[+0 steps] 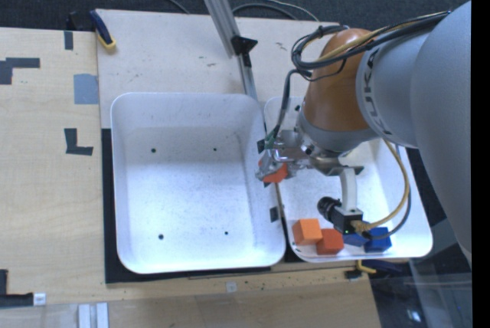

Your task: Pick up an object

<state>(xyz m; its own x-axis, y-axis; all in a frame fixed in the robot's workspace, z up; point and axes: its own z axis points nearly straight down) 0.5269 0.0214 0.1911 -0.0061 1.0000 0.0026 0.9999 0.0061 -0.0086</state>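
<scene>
Two white bins [122, 165] are set side by side on the bench, and a small orange-red object [276, 175] is seen pinched between the gripper [273, 165] fingers above the dividing rims, presumably lifted clear for carrying.

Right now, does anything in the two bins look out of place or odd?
Nothing looks spilled or broken. The orange block, red-orange block and blue block sit huddled in the right white bin's near corner. One small red-orange piece sits at the pincer, right over the bins' shared edge.
</scene>
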